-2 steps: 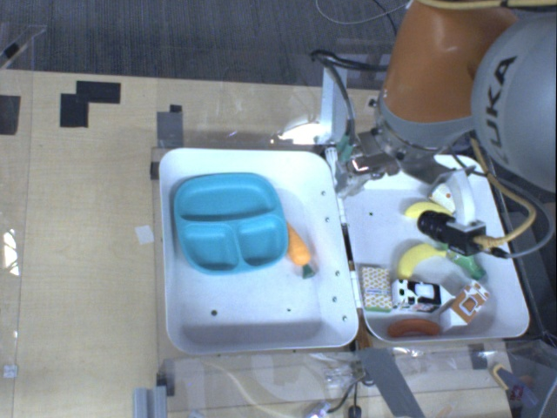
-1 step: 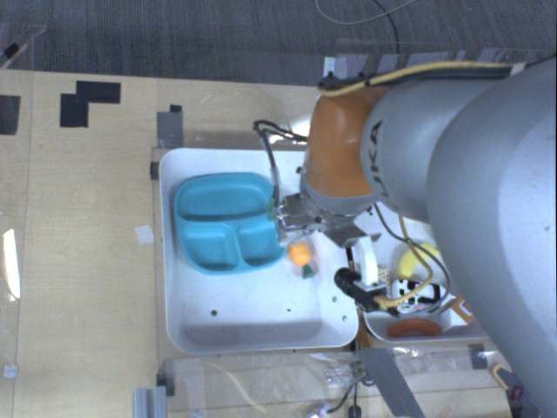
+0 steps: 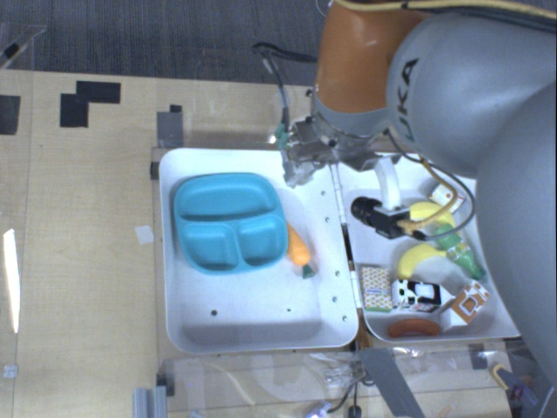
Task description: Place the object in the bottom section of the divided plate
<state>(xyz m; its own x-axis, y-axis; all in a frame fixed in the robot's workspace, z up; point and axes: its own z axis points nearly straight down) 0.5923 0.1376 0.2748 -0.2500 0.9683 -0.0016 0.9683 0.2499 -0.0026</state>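
**Arm over far edge of left bin, carrot not yet on plate**

The gripper (image 3: 300,159) hangs above the far right corner of the left bin (image 3: 261,320), just beyond the blue divided plate (image 3: 231,220). Jaws: cannot tell, tips too small and blurred, and nothing visibly between them.

A toy carrot (image 3: 298,249) lies on the bin floor touching the plate's right rim, green top toward the near side. Probably the object to move; pickup step appears undone.

Next move, by judgement: descend near the carrot, grasp it across its width, lift, then set it in the plate's near compartments.

The right bin (image 3: 487,325) holds bananas (image 3: 422,255) and small boxes. Arm (image 3: 470,68) lettering partly readable: "KA". Box print illegible.
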